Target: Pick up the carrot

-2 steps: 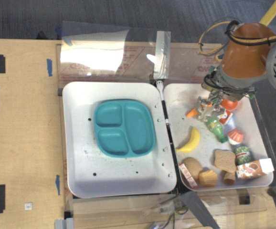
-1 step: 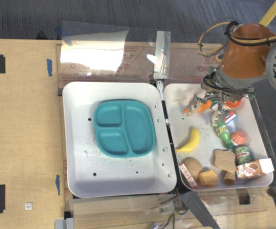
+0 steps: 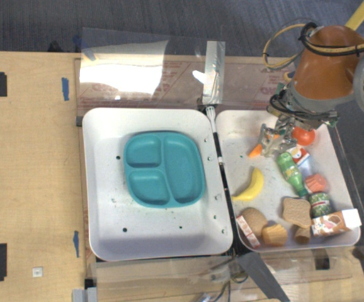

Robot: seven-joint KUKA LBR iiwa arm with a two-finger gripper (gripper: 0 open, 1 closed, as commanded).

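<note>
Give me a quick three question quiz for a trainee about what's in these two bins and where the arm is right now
1. True or false: the teal plate lies in the same bin as the banana.
2. Multiple choice: which item lies closest to the pincer? A) juice carton B) carrot C) bread slice
3. Fill in: the arm is positioned over the ____ bin as the camera sees it.

Key
1. False. The plate sits alone in the left bin; the banana is in the right bin.
2. B. The carrot lies just to the left of the pincer, on the bin floor.
3. Right.
</note>
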